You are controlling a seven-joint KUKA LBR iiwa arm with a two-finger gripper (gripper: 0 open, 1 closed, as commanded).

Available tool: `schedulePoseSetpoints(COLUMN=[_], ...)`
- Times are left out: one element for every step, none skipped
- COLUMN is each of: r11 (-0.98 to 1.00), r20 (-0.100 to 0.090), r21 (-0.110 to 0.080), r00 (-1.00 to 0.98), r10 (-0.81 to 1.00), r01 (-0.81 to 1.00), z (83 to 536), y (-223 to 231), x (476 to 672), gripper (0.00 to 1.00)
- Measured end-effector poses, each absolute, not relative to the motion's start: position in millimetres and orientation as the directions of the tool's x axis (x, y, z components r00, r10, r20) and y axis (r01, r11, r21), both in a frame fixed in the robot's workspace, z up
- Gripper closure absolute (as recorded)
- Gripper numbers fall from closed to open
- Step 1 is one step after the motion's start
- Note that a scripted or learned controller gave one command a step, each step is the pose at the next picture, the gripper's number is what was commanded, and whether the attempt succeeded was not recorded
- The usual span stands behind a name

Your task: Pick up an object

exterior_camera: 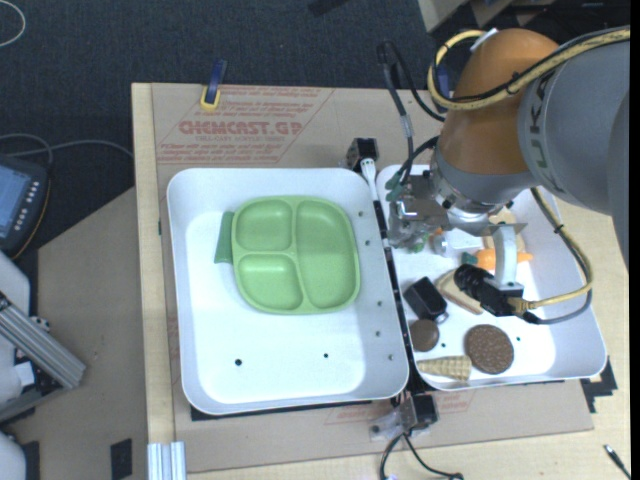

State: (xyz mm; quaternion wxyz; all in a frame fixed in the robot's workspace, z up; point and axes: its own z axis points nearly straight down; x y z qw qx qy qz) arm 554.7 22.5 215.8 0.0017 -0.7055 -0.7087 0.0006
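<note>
Gripper (405, 218) hangs low at the far left corner of the right bin (572, 313), just beside the wall where the two bins meet. The view does not show whether it is open or closed, and nothing can be seen held in it. The grey arm with its orange band rises up and to the right behind it.

The loose objects the task could take all lie on the near side of the gripper, on the right bin's floor. Nearest is a small black block (424, 296), just beside the dividing wall and apart from the gripper. To the right of the gripper, close under the wrist, is a small orange thing (487, 258), too hidden to name. Nearer than the block sits a small brown disc (424, 334), almost touching it. Right of that disc is a larger brown disc (490, 349), lying flat. Nearest the bin's front rim is a tan waffle cone (445, 369) on its side, its tip pointing left.

Across the wall, left of the gripper, the left bin (290, 363) holds a light green divided plate (295, 253) with three compartments. A darker green flat piece (223, 238) shows from under its left edge. Both bins rest on a cardboard sheet (240, 123) with red print.
</note>
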Motion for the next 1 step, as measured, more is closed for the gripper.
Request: schedulePoseSetpoints(r11=[0.001], r20=[0.0], r21=[0.003], r00=[-0.001], r10=[1.0], r01=[1.0], z=[233.5], y=[20.0], x=[553.9], gripper=[1.0])
